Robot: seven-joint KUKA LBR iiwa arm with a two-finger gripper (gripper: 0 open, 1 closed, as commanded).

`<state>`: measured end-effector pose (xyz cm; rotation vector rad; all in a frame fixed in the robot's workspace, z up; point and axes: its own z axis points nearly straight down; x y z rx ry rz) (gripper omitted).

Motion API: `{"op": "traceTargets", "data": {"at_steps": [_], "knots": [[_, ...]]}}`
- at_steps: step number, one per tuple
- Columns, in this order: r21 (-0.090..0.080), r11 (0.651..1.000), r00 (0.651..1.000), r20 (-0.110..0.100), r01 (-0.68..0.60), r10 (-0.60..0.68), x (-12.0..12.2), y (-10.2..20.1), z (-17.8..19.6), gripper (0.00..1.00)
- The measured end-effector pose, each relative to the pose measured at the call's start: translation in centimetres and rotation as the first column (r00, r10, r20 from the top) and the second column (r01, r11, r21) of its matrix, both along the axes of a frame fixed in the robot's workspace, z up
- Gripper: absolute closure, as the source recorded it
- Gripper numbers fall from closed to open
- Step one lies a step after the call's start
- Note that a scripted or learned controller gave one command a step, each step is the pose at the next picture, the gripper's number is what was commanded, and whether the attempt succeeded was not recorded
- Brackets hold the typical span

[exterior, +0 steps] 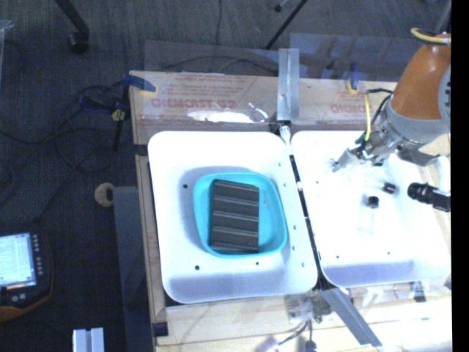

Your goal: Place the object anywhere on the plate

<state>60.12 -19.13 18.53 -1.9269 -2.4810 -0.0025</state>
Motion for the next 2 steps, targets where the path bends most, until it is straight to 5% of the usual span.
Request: {"op": "traceTargets", "data": {"at_steps": [1, 2], "knots": [[0.000, 1.000, 1.000, 0.000, 0.000, 0.000, 0.0, 0.0, 0.0, 0.00], [-0.004, 0.999, 0.999, 0.000, 0.052, -0.052, -0.5, -3.3, 9.4, 0.00]]}}
